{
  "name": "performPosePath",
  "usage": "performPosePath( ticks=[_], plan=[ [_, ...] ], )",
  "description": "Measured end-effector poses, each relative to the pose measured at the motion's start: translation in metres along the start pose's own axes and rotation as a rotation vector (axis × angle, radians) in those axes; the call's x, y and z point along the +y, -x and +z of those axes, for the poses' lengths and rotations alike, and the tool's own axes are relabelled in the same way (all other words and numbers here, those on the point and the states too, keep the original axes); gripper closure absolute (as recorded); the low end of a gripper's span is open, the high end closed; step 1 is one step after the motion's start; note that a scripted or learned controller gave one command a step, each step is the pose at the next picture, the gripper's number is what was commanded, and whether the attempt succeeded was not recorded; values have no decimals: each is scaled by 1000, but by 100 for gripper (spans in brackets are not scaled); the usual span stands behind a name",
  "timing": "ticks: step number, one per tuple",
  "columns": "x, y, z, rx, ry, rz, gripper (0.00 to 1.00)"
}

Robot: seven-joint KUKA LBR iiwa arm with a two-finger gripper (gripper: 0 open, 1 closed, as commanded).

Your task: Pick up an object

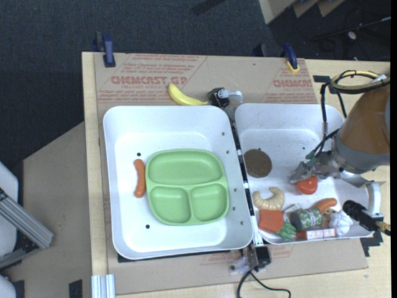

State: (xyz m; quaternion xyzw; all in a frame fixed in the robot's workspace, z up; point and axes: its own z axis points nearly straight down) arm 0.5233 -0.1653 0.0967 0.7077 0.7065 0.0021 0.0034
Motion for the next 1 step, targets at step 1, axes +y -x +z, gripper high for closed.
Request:
performPosePath(
  ticks=[1],
  plan=[
    [11,-110,-93,3,0,-11,100]
  ],
)
